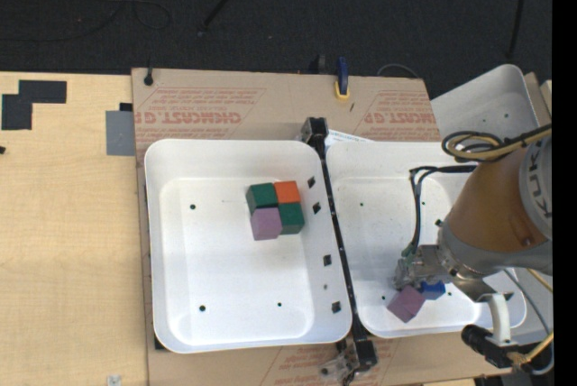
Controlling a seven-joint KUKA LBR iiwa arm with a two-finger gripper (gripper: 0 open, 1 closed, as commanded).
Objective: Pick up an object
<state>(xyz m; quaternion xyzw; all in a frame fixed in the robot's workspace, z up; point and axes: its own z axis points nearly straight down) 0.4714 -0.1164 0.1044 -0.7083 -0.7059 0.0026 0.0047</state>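
Cardboard (270,109) underlies two white bins (171,195) on wooden bench (63,240).

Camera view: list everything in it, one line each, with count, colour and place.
Bins: two, white, side by side on the bench.
Block cluster: one, made of green, orange and purple cubes packed together, in the left bin, towards its back right.
Purple block: one, in the right bin near its front edge, just below the gripper.
Blue object: one, small, beside the purple block, partly hidden by the gripper.
Cardboard sheet: one, brown with red print, under the bins.
Clamp: one, blue and yellow, at the cardboard's back edge.
Arm: one, orange band, over the right bin.
Gripper: one, low over the right bin.
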